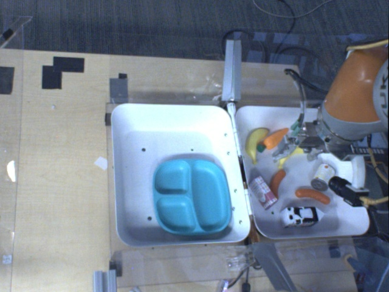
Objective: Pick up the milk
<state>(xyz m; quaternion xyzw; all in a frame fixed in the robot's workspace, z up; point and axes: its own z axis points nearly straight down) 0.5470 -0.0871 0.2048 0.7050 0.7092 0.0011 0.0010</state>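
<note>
From the fixed overhead camera I see my gripper (296,140) hanging over the far part of the right-hand shallow white bin (358,227), just beside the yellow plastic banana (256,140) and the orange toy carrot (276,138), which lie heaped against that bin's far-left corner. My grey arm with its orange band (355,96) comes in from the right and covers much of the bin's far wall. Whether I am open or closed I cannot tell (the metal parts blur together against the white floor). The milk, a small black-and-white cow-patterned carton (301,216), lies on its side near the bin's near wall, well apart from me, with nothing leaning on it. Between us sit a red-brown sausage (312,195), a second orange-red sausage (278,180), a small grey can (321,177) and a small pink-labelled packet (262,191). I judge the pick not yet begun: I would have to travel toward the near wall and come down over the carton. The left-hand white bin (127,163) holds a turquoise divided plastic tray (192,195), flat and away from the work.
</note>
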